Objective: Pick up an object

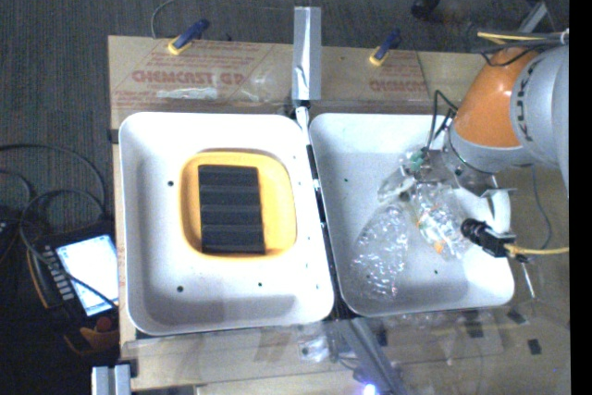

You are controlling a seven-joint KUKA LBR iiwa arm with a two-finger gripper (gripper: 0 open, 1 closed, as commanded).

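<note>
Two white bins [139, 199] are carried side by side on the surface, keeping the crumpled clear plastic [398, 231] reachable by the arm [504, 120]; jaw state cannot be told.

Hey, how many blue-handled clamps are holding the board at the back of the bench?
2. One clamp sits on the board's far edge behind the left bin; the other clamp sits behind the right bin. The arm could hide more at right.
</note>
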